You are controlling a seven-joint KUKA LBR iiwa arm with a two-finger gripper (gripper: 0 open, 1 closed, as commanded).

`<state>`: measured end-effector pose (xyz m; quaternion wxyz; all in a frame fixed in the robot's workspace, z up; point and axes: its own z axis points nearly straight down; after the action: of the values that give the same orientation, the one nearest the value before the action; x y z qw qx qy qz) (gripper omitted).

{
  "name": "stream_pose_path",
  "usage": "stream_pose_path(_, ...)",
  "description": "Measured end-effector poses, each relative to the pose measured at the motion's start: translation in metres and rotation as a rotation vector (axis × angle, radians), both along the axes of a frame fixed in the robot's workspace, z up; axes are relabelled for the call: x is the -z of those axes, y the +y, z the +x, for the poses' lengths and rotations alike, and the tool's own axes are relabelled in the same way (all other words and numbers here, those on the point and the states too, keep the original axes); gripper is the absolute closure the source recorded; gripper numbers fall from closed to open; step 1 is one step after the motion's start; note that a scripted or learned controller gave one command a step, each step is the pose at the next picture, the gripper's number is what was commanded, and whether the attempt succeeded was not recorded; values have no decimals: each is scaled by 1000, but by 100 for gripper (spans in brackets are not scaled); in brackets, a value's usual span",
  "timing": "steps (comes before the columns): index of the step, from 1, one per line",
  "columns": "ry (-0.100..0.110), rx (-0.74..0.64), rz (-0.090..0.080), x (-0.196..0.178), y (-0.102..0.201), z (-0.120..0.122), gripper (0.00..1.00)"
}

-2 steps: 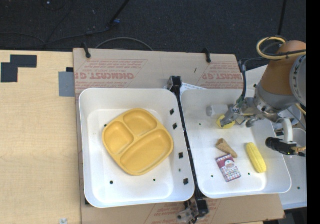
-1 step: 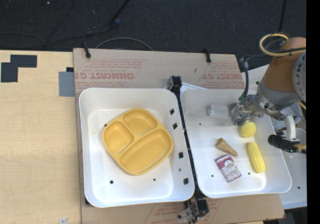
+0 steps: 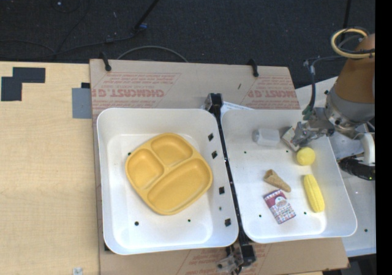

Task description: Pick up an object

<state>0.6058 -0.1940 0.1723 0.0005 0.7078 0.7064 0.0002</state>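
While the grey arm with the orange band point(image 3: 356, 81) reaches in from the right, its two-finger gripper point(image 3: 298, 137) is lowered into the right white bin point(image 3: 343, 222), just above a small yellow ball point(image 3: 305, 157); whether its fingers are apart or together cannot be told. A pale grey block point(image 3: 267, 136) is seen just left of the gripper. Nearer the front, a tan cone-shaped piece point(image 3: 277, 180), a yellow corn cob point(image 3: 313, 193) and a small red-and-white packet point(image 3: 279, 206) are spread apart. A yellow three-compartment plastic tray point(image 3: 168, 173) is set in the left white bin point(image 3: 116, 218).
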Motion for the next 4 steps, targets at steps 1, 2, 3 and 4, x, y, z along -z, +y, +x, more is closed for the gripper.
stream_pose_path(1, -1, -3, 0, -53, -1, 0, 100)
stream_pose_path(2, 5, -7, 3, -49, 59, -11, 100)
stream_pose_path(3, 5, -6, 3, -58, 105, -25, 100)
stream_pose_path(4, 7, -7, 3, -46, 154, -42, 100)
